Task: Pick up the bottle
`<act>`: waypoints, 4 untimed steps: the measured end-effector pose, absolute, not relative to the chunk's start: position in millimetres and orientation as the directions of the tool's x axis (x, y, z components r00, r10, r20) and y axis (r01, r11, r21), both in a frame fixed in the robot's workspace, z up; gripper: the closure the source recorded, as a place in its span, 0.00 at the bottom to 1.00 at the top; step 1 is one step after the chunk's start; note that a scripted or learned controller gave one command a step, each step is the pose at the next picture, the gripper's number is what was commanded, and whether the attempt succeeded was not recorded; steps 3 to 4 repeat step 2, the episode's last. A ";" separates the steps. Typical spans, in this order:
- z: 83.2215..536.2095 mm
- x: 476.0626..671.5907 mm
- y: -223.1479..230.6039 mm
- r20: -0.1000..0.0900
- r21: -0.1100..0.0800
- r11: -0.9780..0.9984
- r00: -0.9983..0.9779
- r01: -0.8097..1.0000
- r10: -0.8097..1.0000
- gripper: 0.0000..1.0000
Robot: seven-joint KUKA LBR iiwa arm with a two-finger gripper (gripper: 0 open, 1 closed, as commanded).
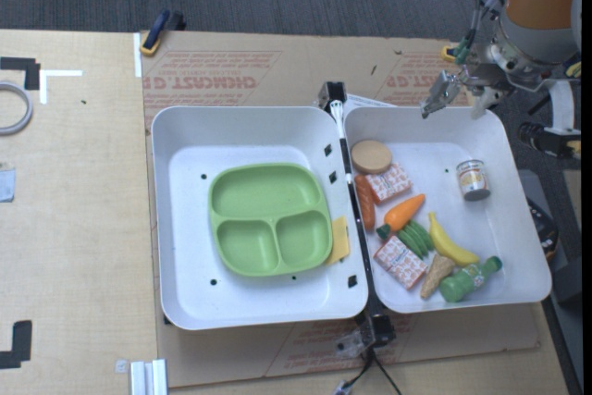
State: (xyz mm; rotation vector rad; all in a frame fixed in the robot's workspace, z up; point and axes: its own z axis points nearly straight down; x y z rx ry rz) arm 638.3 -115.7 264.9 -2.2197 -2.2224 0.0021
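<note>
Cardboard-covered bench, two white bins. Gripper (460, 92) spread open, grasping nothing, over right bin's (518, 157) far rim; green bottle (467, 280) lies near-corner, axis slanting toward the right wall.

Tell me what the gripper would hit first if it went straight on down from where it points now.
Probably the far rim of the right bin: the gripper hangs over that top edge, pointing down. Depth is unclear from one slanted view, so it might land just inside. The green bottle lies at the opposite, near end.

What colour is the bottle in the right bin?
Green: the bottle lies at the bin's near edge in the camera view.
</note>
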 end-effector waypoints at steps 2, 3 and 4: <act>290.2 595.9 -165.1 -0.001 0.000 0.126 -0.126 0.992 0.992 1.00; 290.2 595.9 -165.1 -0.001 0.000 0.126 -0.126 0.992 0.992 1.00; 290.2 595.9 -165.1 -0.001 0.000 0.126 -0.126 0.992 0.992 1.00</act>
